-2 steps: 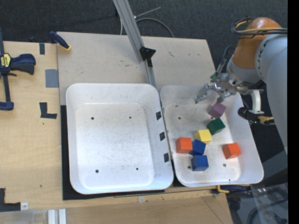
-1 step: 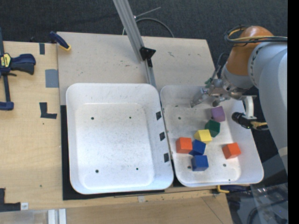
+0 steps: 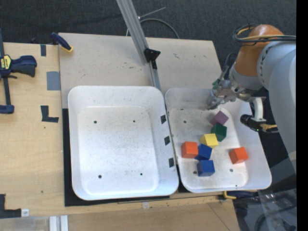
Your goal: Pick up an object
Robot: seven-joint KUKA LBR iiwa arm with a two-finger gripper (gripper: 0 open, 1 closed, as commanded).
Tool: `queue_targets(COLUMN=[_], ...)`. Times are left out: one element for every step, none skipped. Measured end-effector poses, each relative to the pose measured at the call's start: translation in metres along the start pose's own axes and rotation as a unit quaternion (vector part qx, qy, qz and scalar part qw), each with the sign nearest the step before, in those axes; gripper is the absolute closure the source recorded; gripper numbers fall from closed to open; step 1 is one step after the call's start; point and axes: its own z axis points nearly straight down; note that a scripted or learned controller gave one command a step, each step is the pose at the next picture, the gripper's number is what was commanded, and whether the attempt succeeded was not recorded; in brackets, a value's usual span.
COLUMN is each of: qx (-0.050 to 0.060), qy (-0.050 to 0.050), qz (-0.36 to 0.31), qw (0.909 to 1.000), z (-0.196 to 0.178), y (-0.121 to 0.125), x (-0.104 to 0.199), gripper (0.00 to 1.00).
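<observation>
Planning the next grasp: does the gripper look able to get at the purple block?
Probably yes. The gripper hangs just beside the purple block, whose top is bare; the green block touches only its far side.

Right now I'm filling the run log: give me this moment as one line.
arm: over right bin far end | gripper: above purple block, nothing visibly held | blocks: all in right bin

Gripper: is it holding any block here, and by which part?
Nothing is seen held. The gripper hangs above the right bin, just up-left of the purple block, with no block between its fingers.
</observation>
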Motion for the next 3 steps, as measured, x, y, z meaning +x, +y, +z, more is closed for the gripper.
queue_targets(qx=[-0.003,-0.003,-0.003], qy=[0.000,0.000,0.000], qz=[0.001,0.001,0.001], qw=[1.0000,1.0000,1.0000], z=[-0.064,-0.128,-0.173], y=[0.001,-0.002,-0.006], x=[0.000,0.001,0.002], gripper=[1.00,1.00,1.00])
